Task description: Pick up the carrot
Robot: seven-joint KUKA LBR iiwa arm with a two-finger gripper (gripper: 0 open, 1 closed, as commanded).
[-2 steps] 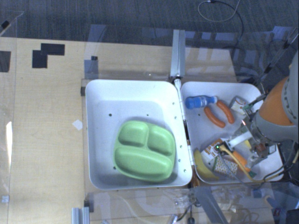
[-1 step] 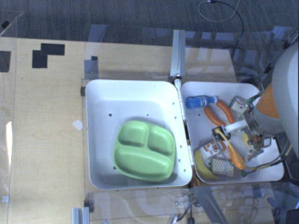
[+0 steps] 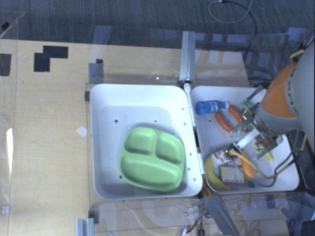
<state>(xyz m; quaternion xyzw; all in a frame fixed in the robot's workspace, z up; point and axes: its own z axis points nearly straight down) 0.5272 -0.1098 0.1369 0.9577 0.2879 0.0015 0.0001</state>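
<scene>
Plain wooden bench (image 3: 49,132), two white bins. My gripper (image 3: 245,117) hangs over the right bin (image 3: 209,136), and honestly I can't tell if it's open or closed. The carrot (image 3: 248,169) is orange and tapered. It lies near the front wall beside a speckled block (image 3: 231,174) and a banana (image 3: 212,173), so it's pretty cramped there.

Single fixed camera sat above worktop (image 3: 44,132), looked down at slant, mid-distance, framed both white bins (image 3: 98,146) and floor beyond far edge.
</scene>
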